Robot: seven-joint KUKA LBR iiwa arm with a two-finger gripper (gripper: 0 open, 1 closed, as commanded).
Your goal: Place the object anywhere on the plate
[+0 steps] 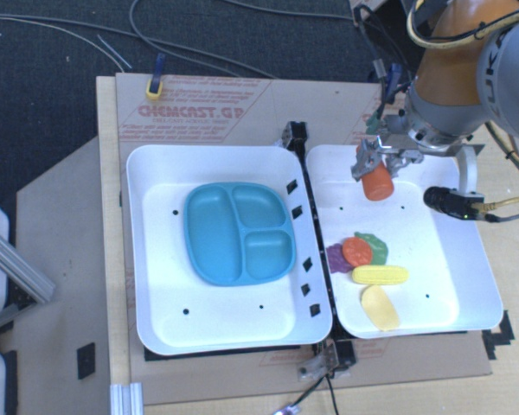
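— Where do we see the gripper point(374, 168)?

— Above the far part of the right bin point(467, 258), and we find its fingers pinching a small orange object point(378, 184).

— And the plate point(240, 232)?

— We see the blue, three-compartment plate lying in the left bin point(151, 258), well apart from that object. A cluster of toy foods point(369, 266) lies near the right bin's middle.

We see a blue plate point(239, 233) in the white left bin point(147, 258), and in the white right bin point(467, 266) an orange-red piece point(378, 184) at twelve o'clock above purple, orange, green and yellow toys point(370, 271).
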